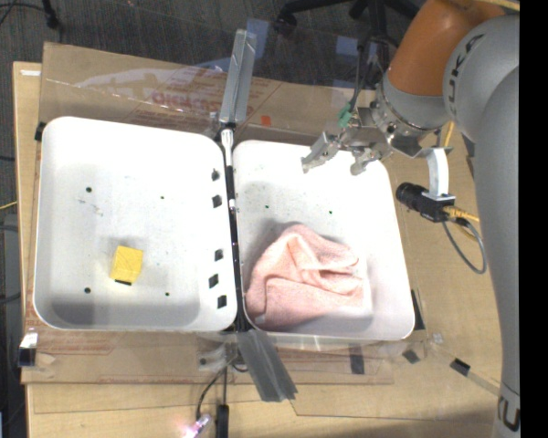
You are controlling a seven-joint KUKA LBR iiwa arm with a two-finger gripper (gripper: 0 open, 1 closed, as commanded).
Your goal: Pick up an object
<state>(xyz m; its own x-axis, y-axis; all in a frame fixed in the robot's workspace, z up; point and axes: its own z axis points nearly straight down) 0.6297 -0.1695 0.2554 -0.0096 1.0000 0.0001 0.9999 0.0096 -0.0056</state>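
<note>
My gripper (339,157) hangs open and empty over the right bin's (395,235) far edge; nearest candidate, the pink cloth (309,276) bunched at its near end, looks light, limp, best pinched at a raised fold.

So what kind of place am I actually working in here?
Most likely a robotics lab test bench, not a home or a factory line. Two white bins sit taped on cardboard, holding just a pink cloth and a yellow block, with loose cables beside the arm's pincer.
</note>
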